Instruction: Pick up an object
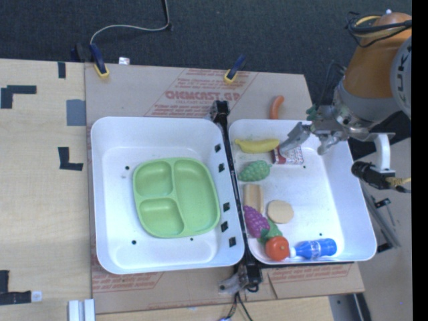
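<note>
My gripper (310,140) hangs over the far right part of the right bin (348,199), open, with its two grey fingers spread apart and nothing between them. The left finger (293,138) sits just above a small red and white packet (289,156). In the same bin lie a yellow banana (256,144), a green knobbly fruit (254,171), a tan wooden block (252,196), a round beige biscuit (280,211), purple grapes (253,219), a red tomato (277,247) and a blue bottle (315,248).
The left bin (107,179) holds a green divided plate (176,196). An orange carrot (277,106) lies on the cardboard behind the right bin. Black clips (225,172) run along the shared wall of the bins. The arm's orange band (374,65) rises at right.
</note>
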`<action>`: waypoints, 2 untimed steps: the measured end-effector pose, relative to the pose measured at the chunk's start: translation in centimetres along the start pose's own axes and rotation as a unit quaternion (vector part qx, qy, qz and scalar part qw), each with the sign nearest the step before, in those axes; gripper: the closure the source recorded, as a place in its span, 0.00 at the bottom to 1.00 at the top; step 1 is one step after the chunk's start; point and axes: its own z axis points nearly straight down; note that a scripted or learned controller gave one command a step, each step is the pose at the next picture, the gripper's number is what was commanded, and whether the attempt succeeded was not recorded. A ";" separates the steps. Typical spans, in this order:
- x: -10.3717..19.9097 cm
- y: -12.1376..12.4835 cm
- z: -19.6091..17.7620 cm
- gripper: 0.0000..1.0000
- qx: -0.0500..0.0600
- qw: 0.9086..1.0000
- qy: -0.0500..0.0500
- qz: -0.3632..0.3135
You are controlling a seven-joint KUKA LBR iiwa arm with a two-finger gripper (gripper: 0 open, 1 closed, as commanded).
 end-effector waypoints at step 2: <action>0.3 -1.7 15.2 0.00 -0.003 1.000 -0.001 0.000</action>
